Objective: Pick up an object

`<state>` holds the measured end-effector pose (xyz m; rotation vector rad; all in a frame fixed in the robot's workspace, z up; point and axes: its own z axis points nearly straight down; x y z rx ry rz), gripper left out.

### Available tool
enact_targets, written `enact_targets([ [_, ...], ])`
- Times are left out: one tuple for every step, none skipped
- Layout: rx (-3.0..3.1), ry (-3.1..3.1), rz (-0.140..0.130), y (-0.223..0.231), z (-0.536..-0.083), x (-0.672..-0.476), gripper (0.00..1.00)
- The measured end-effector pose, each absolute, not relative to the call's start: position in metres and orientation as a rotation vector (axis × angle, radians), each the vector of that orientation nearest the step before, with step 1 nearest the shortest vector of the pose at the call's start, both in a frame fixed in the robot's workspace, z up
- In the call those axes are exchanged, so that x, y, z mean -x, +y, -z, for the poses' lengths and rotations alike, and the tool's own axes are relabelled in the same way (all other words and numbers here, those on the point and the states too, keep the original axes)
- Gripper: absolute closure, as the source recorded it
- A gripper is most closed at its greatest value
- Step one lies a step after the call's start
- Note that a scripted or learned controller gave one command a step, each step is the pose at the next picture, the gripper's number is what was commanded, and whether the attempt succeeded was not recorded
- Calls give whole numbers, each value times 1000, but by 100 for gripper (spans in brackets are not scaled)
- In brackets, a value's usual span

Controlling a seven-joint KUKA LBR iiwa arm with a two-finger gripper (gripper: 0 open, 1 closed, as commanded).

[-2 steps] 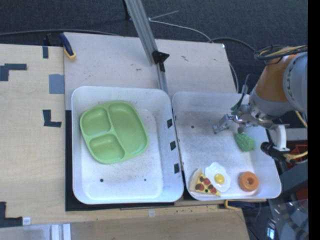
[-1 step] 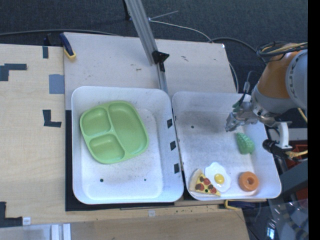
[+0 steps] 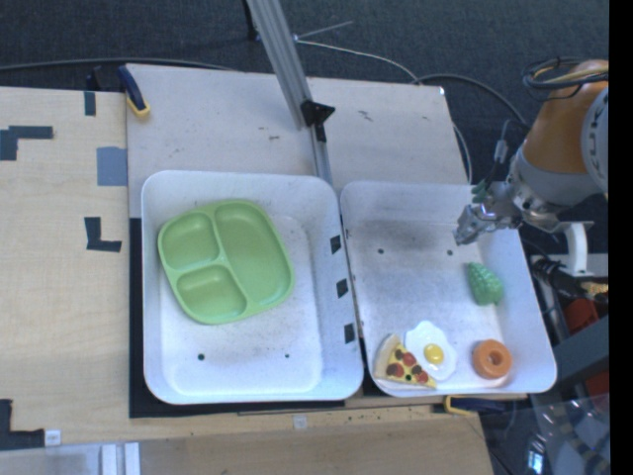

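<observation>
The right bin (image 3: 396, 265) holds a green knobbly toy (image 3: 485, 283) near its right wall. Along its front edge lie a pizza slice (image 3: 403, 362), a fried egg (image 3: 432, 347) and an orange doughnut (image 3: 492, 358). My gripper (image 3: 469, 230) hangs over the upper right part of this bin, just above and left of the green toy. Nothing shows between its fingers. The arm comes in from the right, with its orange band (image 3: 564, 132) above the wrist.
A green divided plate (image 3: 226, 260) lies in the left bin (image 3: 247, 364). A metal pole (image 3: 287, 57) slants down to the gap between the bins. A blue and yellow tool (image 3: 134, 92) rests at the bench's back left.
</observation>
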<state>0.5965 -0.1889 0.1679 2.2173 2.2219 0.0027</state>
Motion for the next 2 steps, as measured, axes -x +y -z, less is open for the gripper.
enact_targets([
  [-2215,2220,-4,-187,-229,-605,100],
  [-2216,2220,-3,-194,-277,-610,100],
])
